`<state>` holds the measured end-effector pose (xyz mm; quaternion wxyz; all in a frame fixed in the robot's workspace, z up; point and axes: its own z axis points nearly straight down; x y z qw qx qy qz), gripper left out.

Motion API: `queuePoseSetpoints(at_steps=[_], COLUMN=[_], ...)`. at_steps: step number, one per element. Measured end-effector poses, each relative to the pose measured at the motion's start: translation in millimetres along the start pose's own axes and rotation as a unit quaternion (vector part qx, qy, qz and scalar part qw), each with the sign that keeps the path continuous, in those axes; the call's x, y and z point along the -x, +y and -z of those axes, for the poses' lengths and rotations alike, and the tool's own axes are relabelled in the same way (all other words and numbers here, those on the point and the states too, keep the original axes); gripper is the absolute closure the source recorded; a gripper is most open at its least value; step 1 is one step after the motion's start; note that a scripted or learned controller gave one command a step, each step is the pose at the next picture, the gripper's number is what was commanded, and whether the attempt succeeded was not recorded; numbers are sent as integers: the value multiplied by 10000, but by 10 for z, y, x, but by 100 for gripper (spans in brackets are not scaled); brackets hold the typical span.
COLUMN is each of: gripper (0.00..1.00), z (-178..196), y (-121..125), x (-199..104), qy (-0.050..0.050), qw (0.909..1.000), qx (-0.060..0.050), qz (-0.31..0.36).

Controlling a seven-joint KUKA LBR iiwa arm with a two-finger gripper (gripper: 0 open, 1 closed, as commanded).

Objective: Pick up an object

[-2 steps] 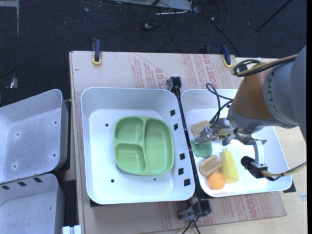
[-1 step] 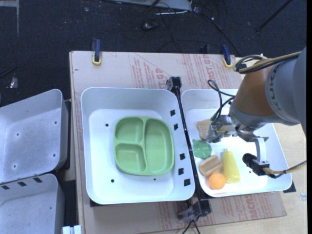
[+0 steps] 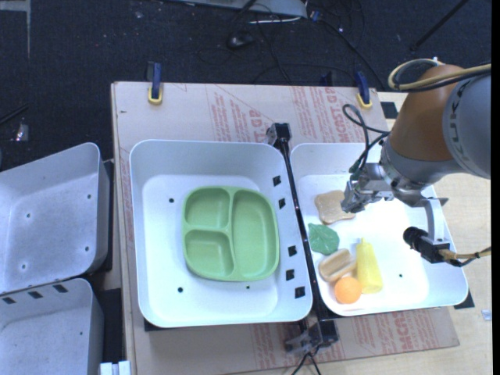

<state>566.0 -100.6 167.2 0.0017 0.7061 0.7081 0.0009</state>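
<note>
The arm (image 3: 441, 123) is running off the right edge, its base cut away. The gripper (image 3: 353, 198) is covering part of the tan slice (image 3: 332, 207), its fingers too dark to make out.

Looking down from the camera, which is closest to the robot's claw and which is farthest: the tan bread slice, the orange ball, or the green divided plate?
From the gripper:
1. Tan bread slice, right beside the claw, in the right bin.
2. Orange ball, at the near edge of the same bin.
3. Green divided plate, across the divider in the left bin.
</note>
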Motion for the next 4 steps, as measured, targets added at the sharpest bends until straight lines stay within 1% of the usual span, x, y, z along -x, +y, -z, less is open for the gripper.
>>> queuePoseSetpoints(at_steps=[1,2,4], gripper=[100,100,100], z=[498,558,727], y=[9,38,-64], x=[1,-621,-1715], qy=[1,7,9], qw=[10000,10000,10000], qx=[-4,-14,-15], qz=[0,13,21])
